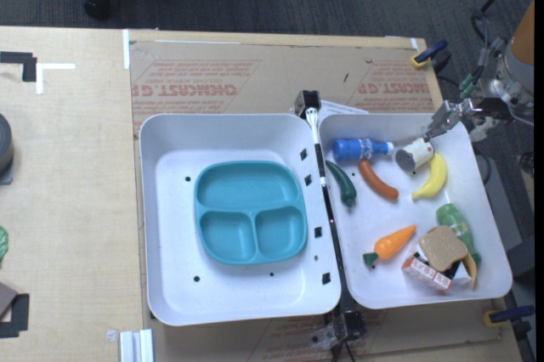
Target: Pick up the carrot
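The carrot (395, 242) lies at lower right, while the claw (442, 121), state unclear, hovers at upper right.

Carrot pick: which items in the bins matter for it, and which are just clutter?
Relevant:
carrot, lower middle of the right bin
gripper, at that bin's far edge, away from the carrot

Clutter:
banana
hot dog
blue bottle
green pepper
bread slice
teal divided tray in the left bin
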`<move>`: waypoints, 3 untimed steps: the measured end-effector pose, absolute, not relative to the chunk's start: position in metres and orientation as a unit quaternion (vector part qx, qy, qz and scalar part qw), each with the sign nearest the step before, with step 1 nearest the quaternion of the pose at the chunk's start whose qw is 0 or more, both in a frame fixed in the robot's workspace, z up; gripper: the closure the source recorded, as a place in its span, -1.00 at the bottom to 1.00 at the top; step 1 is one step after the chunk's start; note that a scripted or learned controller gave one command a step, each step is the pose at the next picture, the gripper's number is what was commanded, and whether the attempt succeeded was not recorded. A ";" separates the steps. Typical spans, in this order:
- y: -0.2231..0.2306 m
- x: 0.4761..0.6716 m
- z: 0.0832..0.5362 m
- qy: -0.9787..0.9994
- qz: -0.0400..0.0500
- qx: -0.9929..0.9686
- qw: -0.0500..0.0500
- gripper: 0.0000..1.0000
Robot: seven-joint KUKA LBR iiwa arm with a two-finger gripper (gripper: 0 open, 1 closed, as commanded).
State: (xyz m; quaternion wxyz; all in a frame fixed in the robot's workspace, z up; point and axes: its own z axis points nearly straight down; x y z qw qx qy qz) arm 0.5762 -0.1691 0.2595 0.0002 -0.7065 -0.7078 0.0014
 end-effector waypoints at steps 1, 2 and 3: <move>-0.141 0.529 0.154 -0.732 0.001 -0.681 0.001 -1.00; -0.140 0.489 0.091 -0.793 0.000 -0.609 0.000 -1.00; -0.141 0.491 0.101 -0.791 -0.001 -0.612 -0.002 1.00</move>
